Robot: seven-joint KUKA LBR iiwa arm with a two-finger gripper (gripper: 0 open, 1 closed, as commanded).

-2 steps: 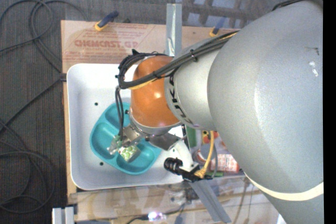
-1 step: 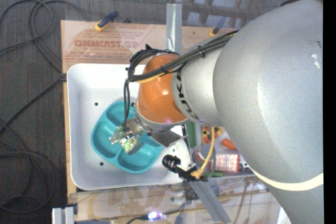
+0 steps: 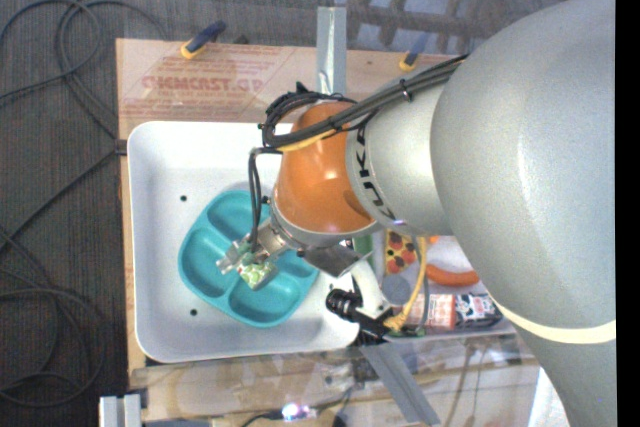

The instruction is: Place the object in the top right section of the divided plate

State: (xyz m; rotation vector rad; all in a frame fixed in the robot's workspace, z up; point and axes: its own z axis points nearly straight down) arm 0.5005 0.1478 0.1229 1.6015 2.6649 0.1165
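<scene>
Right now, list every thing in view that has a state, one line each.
Teal divided plastic plate: lying flat in the left white bin.
Small green and white object: over the plate's middle, at the tool.
Right bin items: jumbled, partly hidden by the grey arm.

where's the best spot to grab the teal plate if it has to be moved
Grip the plate at its left outer rim, coming from above on the left. It lies flat in the left bin, so the raised rim is the only edge fingers could straddle. That side is bare; the gripper and arm cover the right part, where a small green object sits.
</scene>
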